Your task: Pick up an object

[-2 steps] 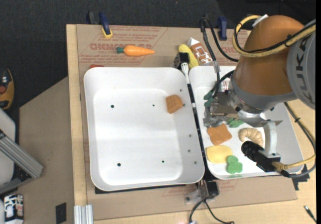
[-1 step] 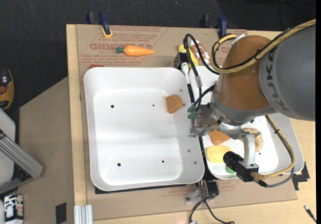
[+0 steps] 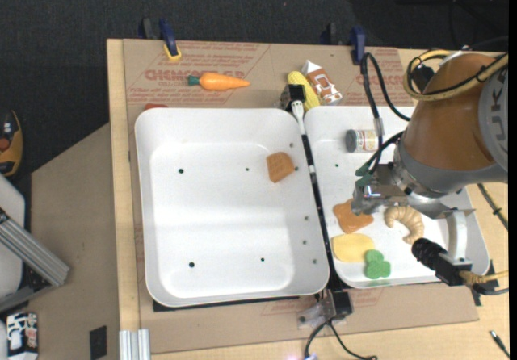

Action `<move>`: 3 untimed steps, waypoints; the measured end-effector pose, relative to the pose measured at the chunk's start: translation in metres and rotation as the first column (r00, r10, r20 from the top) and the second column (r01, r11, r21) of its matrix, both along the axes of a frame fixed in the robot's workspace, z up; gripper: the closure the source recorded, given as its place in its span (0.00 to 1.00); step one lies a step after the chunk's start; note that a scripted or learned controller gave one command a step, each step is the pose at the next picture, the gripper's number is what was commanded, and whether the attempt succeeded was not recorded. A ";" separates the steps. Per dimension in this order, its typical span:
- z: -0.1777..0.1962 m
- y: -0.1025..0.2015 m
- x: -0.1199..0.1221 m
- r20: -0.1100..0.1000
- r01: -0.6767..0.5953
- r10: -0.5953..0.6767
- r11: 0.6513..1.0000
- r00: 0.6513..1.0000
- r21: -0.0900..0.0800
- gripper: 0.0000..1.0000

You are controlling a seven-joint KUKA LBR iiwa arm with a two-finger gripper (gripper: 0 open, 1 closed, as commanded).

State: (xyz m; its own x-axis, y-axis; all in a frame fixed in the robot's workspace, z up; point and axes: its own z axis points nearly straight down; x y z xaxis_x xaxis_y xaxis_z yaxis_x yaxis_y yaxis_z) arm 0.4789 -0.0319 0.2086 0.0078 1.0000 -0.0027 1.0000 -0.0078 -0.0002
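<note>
My gripper (image 3: pixel 366 194) hangs low over the right bin (image 3: pixel 329 128), just above a flat orange piece (image 3: pixel 350 219). A tan croissant-shaped toy (image 3: pixel 406 219) lies right beside the gripper, on its right. Toward the front of that bin are a yellow piece (image 3: pixel 352 248) and a green piece (image 3: pixel 376 264), touching each other. A small can (image 3: pixel 361 140) lies on its side at the back of the right bin. In the left bin (image 3: pixel 161 189), a brown cracker-like piece (image 3: pixel 280 166) rests near the right wall.
On the cardboard behind the bins lie a toy carrot (image 3: pixel 220 81), a yellow corn cob (image 3: pixel 299 85) and a small printed box (image 3: pixel 324 86). The arm's bulky body covers the right bin's right side.
</note>
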 end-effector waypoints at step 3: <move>-0.029 0.012 -0.002 -0.011 -0.005 0.005 1.000 1.000 0.004 1.00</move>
